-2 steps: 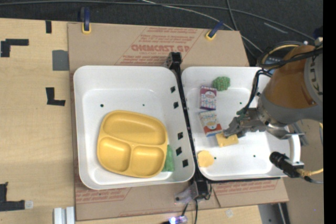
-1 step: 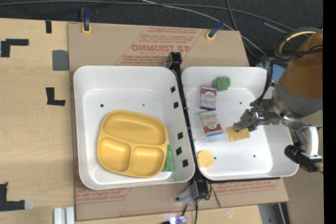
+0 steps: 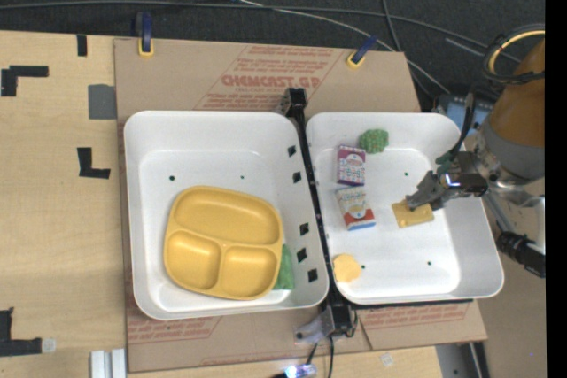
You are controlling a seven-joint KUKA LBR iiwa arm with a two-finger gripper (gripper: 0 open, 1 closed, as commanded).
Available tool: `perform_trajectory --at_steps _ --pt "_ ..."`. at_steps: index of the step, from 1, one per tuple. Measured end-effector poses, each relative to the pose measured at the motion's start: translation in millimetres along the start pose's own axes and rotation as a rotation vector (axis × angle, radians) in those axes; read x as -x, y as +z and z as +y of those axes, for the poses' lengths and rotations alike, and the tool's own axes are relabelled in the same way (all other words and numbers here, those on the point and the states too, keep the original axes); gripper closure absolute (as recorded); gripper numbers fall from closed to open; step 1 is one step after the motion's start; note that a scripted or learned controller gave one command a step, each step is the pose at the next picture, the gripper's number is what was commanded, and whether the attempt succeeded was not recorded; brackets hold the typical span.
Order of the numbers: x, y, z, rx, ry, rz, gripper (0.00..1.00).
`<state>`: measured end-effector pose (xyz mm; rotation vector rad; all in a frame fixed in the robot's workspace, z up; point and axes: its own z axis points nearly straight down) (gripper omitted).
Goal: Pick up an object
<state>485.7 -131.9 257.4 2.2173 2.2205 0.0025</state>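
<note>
My gripper [image 3: 427,196] hangs low over the right bin [image 3: 443,279], reaching in from the right. Directly under its tip, touching or nearly touching it, is a small yellow wedge [image 3: 413,215] on the bin floor. To its left lie a red, white and blue box [image 3: 355,209] and an upright purple carton [image 3: 351,165]. A green lumpy piece [image 3: 374,140] sits toward the back of the bin, and a yellow round piece [image 3: 346,268] rests at the front left corner.
The left bin [image 3: 151,146] holds a yellow divided tray [image 3: 223,242], with a green item [image 3: 285,268] wedged at the tray's right edge. A black divider [image 3: 306,190] runs between the bins. Cables cross the dark bench behind.
</note>
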Motion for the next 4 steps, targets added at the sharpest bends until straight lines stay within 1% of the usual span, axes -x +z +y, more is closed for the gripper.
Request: perform_trajectory --at_steps 1,2,3,4 --pt "-58 -2 15 -0.005 -0.005 0.002 1.0" --pt "-103 1 23 -0.005 -0.003 0.001 1.0" --pt "-153 18 38 -0.006 -0.002 0.001 1.0" --pt "-208 15 54 -0.005 -0.005 0.002 1.0"
